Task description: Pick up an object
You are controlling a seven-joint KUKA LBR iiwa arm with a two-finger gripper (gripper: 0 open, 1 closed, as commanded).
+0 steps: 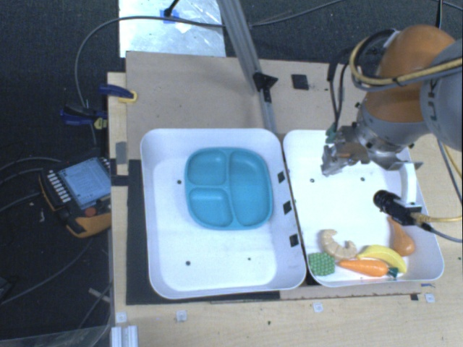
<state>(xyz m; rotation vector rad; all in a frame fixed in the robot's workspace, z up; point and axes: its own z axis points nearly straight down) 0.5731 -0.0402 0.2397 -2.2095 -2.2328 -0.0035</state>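
Observation:
My gripper (pixel 334 162) hangs over the upper part of the right bin (pixel 347 208), above bare white floor, with nothing seen between its fingers. The objects lie along the bin's near edge: a tan curved piece (pixel 336 244), a green textured piece (pixel 323 264), an orange carrot (pixel 364 267), a yellow banana (pixel 383 254) and an orange-brown piece (pixel 401 238) by the right wall. All of them sit well below and to the right of the gripper.
The left bin (pixel 163 223) holds a blue divided plate (pixel 228 188). A grey pole (pixel 242 31) slants across the bench behind the bins. Clamps and a handheld device (pixel 78 190) lie off the bench to the left.

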